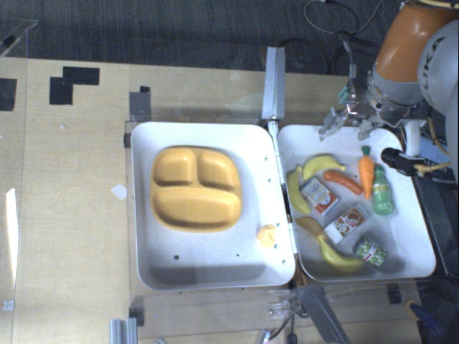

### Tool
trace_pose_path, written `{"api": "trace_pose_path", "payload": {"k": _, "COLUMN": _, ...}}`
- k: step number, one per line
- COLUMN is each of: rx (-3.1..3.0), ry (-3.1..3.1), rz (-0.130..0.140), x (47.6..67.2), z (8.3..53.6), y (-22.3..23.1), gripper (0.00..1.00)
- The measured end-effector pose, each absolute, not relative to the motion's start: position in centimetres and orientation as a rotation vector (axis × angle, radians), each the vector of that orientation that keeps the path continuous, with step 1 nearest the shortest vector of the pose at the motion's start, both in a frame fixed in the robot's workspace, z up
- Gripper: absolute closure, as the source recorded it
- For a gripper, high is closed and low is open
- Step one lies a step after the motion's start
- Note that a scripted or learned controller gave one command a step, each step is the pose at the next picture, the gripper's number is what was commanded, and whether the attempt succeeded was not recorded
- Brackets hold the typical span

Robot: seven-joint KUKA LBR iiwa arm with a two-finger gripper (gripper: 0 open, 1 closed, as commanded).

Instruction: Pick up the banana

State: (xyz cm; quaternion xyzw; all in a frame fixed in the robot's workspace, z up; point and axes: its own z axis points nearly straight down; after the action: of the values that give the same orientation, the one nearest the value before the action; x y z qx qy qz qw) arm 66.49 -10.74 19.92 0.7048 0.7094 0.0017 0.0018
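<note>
Claw (346,124) above banana (316,166), empty

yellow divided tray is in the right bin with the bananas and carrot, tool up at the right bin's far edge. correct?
Not quite. The camera view shows the yellow divided tray in the left bin, not the right one. The bananas and carrot are in the right bin, and the tool is at its far edge.

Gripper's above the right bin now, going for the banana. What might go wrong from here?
1. There are several yellow bananas: one by the carrot, another at the bin's near end. It may pick ambiguously.
2. The small boxes overlap the bananas, so fingers may catch them instead.
3. The gripper hangs at the bin's far rim; a descent there could strike it.
</note>
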Motion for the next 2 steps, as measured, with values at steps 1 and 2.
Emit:
{"api": "trace_pose_path", "payload": {"k": 1, "rx": 2.052, "ry": 2.373, "rz": 0.005, "x": 66.6, "z": 9.4, "y": -8.2, "gripper": 0.0}}
{"api": "trace_pose_path", "payload": {"k": 2, "rx": 2.046, "ry": 2.37, "rz": 0.014, "x": 66.8, "z": 10.8, "y": -8.1, "gripper": 1.0}}
